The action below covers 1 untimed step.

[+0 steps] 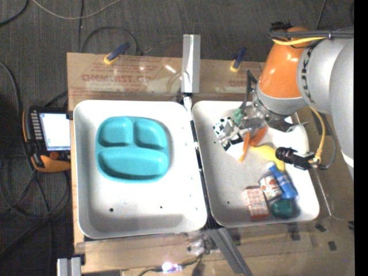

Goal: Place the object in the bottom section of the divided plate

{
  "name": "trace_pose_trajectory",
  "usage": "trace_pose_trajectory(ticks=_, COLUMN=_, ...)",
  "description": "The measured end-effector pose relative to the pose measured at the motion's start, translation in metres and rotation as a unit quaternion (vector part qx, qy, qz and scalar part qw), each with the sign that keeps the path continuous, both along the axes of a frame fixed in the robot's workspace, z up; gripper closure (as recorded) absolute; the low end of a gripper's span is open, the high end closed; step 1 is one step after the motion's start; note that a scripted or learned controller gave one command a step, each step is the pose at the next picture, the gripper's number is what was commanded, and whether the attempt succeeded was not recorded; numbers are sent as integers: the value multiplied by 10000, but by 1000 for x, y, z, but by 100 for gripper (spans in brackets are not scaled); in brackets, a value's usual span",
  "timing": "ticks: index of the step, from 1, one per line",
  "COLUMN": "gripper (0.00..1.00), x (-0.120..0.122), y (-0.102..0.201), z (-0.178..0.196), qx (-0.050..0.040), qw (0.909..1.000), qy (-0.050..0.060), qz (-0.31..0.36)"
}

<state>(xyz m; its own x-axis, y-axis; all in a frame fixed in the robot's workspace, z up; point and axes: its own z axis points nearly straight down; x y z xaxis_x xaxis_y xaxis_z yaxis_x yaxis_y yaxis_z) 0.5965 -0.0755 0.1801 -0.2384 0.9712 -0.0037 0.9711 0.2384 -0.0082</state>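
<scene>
Carrot [248, 144] is sitting clamped in the gripper [241, 135], slanting tip-down-left over the right bin [221, 209]; teal divided plate [134, 149] is lying in the left bin [138, 214].

The floor [172, 10] is dark grey carpet, visible at 12 o'clock and down the 9 o'clock side. Loose cables [57, 7] run across it at 11 o'clock, with more coiled at 8 o'clock. A brown board [132, 76] with faint red lettering lies flat on the bench at 12 o'clock. Two clamps with yellow and blue handles [117, 52] grip its far edge. An orange-cased handheld pendant [49, 138] with a lit screen rests at 9 o'clock.
</scene>
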Motion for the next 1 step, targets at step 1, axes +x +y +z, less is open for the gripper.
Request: trace_pose_trajectory(ticks=1, gripper=100, x=-6, y=50, z=2, qx=-43, qw=9934, qy=-1, qz=1144)
